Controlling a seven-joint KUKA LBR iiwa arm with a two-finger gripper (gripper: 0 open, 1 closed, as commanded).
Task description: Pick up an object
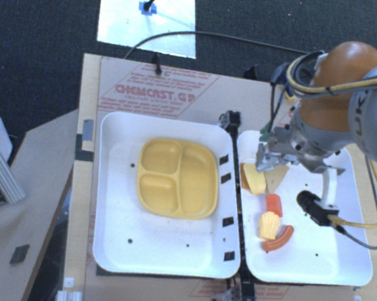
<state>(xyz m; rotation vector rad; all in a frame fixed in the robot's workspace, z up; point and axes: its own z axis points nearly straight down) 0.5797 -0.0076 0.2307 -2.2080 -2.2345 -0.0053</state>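
Dark carpet floor (pixel 40 26), wooden bench (pixel 44 163), silver sheet (pixel 148 12)

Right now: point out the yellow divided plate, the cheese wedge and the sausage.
yellow divided plate (pixel 175 177): camera view, left bin, on the ridge between its compartments.
cheese wedge (pixel 254 180): camera view, right bin, on its yellow face below the arm.
sausage (pixel 278 238): camera view, right bin, on its middle.

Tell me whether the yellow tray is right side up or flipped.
Right side up. The yellow tray lies flat in the left bin, its three hollow compartments facing up.
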